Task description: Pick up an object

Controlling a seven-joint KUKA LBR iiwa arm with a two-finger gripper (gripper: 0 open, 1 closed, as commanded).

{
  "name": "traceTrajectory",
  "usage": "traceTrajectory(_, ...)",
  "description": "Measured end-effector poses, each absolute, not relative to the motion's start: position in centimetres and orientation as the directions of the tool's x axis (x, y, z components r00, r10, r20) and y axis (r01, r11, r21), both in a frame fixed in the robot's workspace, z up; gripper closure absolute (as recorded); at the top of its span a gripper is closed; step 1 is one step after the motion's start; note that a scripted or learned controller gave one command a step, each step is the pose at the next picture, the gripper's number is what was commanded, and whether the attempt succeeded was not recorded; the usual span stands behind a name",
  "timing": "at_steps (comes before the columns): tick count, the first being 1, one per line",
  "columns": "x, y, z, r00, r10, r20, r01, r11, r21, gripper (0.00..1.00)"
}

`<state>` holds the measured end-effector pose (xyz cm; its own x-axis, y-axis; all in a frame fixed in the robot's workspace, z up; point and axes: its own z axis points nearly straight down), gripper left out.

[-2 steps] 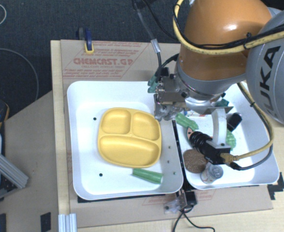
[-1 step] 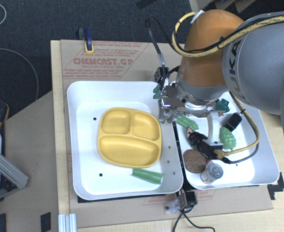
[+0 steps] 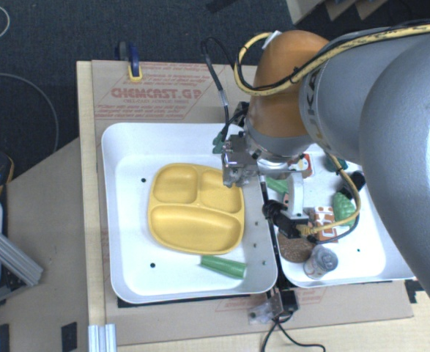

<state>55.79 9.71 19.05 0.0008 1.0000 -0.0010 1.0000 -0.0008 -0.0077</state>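
The gripper [image 3: 233, 166] is at the far right corner of the yellow divided plate [image 3: 193, 213], which lies in the middle of the left bin [image 3: 118, 218]. A pinch on that shallow, sloping rim could slip off or just shove the plate. I cannot tell whether the gripper is spread or closed, or whether it touches the plate.

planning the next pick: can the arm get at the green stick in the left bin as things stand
Probably yes. The green stick lies uncovered on the left bin floor beside the yellow tray, and the arm hangs close by over the bins' shared wall. The tray's edge may cramp a grasp.
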Motion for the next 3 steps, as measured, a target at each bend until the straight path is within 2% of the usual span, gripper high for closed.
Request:
traceTrajectory(1, 50.9, 7.3, 26.8, 0.003, 1.000, 0.001, 1.000, -0.003, 0.006, 1.00)
traceTrajectory(2, 48.0, 2.3, 43.8, 0.003, 1.000, 0.002, 1.000, -0.003, 0.021, 1.00)
traceTrajectory(3, 51.1, 3.9, 21.2, 0.001, 1.000, -0.001, 1.000, -0.001, -0.017, 1.00)
